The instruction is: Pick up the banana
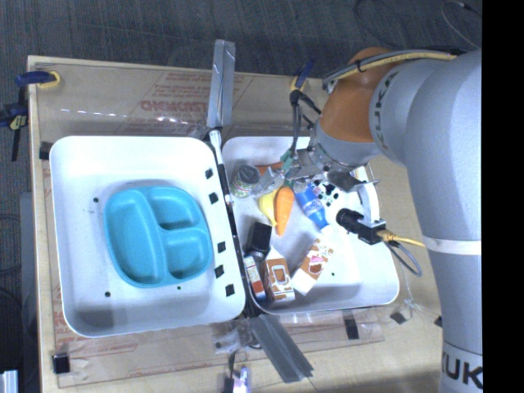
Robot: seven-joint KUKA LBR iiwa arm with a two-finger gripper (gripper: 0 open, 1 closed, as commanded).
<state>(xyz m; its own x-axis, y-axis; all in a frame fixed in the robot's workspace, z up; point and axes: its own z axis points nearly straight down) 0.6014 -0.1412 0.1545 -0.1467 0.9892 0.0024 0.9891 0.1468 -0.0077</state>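
Nearest the camera, a small brown and white printed carton point(278, 278) and a white printed packet point(315, 262) are lying in the front of the right-hand shallow white plastic bin point(372, 281), well below the tool. Just above them a flat black rectangular block point(259, 237) is resting near the divider. Further in, the tool point(315, 173) is hanging over the middle of this bin under the grey arm's orange wrist band point(348, 109), and whether it is wide or narrow cannot be told from here. Just beside it, down and to its left, an orange carrot-shaped toy point(282, 206) is lying across the yellow curved banana point(267, 204), which is peeking out on the carrot's left. A blue plastic bottle point(309, 204) is sitting directly under the tool. A clear round jar point(245, 177) is standing left of the tool. Well off to its left, a turquoise divided plastic tray point(157, 234) is sitting in the left-hand white bin point(74, 178) on the counter point(98, 84)
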